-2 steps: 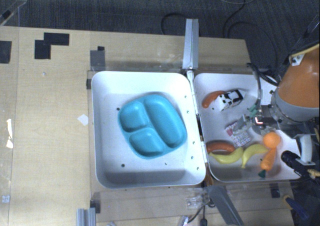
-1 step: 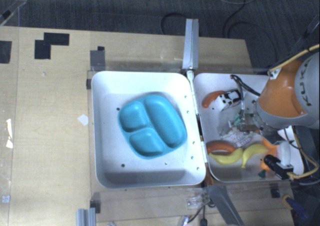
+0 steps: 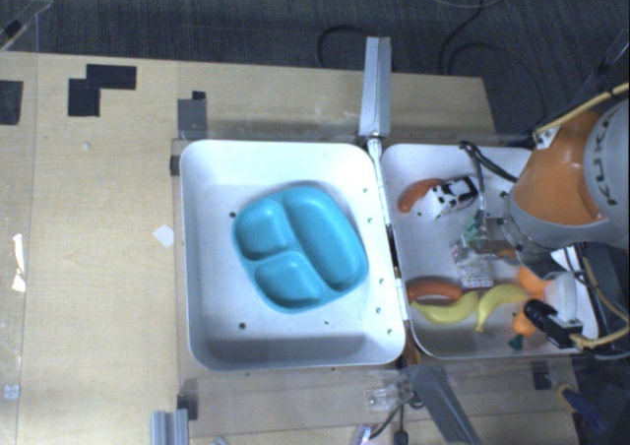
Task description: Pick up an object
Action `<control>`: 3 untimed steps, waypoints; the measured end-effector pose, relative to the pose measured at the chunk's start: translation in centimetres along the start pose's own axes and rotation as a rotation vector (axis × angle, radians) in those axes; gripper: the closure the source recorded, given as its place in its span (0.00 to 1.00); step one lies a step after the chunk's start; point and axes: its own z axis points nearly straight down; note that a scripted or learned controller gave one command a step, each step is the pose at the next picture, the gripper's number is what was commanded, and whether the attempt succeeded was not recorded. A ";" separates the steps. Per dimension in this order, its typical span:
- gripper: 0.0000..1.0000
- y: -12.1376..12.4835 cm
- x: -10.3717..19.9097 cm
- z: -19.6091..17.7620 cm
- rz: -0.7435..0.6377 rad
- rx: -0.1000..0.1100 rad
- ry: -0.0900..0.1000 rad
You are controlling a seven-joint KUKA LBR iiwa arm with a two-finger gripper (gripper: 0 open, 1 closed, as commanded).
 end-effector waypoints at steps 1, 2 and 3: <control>1.00 0.2 0.0 -1.1 -0.001 -0.005 0.000; 1.00 2.3 -4.1 1.5 -0.121 -0.002 0.005; 1.00 -2.6 -3.9 -8.6 0.009 0.023 0.006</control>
